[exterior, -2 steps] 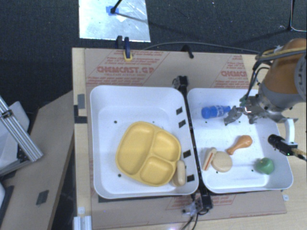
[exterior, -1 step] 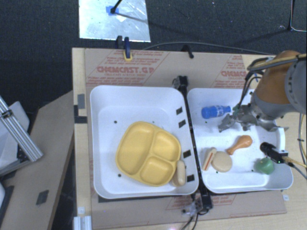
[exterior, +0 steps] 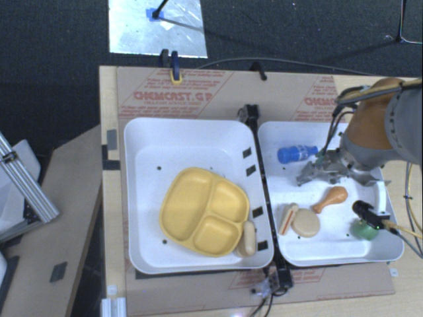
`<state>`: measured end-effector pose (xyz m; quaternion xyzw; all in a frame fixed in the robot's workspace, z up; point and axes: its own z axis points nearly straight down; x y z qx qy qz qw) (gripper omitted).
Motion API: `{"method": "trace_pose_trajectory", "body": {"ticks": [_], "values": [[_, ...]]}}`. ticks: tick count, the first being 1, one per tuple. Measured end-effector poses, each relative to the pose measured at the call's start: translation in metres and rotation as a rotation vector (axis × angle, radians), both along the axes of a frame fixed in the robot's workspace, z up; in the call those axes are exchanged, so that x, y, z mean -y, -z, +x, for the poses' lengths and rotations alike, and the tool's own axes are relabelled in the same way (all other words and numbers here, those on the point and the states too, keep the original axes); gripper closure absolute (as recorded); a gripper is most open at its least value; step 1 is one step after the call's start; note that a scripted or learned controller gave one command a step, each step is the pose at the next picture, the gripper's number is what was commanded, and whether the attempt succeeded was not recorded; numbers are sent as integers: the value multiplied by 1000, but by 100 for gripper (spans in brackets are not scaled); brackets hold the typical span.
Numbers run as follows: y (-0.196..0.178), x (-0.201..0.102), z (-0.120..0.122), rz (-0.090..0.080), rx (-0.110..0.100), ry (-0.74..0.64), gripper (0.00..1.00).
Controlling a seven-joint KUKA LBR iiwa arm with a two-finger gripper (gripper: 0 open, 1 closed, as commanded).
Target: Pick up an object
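Note:
My gripper [exterior: 312, 174] hangs low in the right bin [exterior: 330, 256], reaching in from the right, with the grey arm and its orange band above it. It is just below the blue bottle [exterior: 296, 154] lying at the bin's back left, and nothing shows in its grasp. An orange drumstick-shaped toy [exterior: 330, 199] lies just right of and in front of the gripper. Closer to the front are a round tan bun [exterior: 306, 223] and a hot-dog-like piece [exterior: 287, 218] touching it. A green object [exterior: 362, 230] sits at the front right.
The left bin [exterior: 152, 150] holds a yellow divided plate [exterior: 203, 210] with a tan bread-like piece [exterior: 248, 238] against its front right corner. A black divider [exterior: 260, 177] runs between the bins. Bare floor lies at the right bin's back right.

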<state>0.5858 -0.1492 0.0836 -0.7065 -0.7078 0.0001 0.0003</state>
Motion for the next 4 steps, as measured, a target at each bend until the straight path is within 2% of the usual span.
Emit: {"method": "trace_pose_trajectory", "body": {"ticks": [1,3,4], "values": [[-12,0,1,-1,4,-1,100],[-126,3,-9,-3,9,-2,100],[-144,3,-8,-1,5,-2,100]]}}
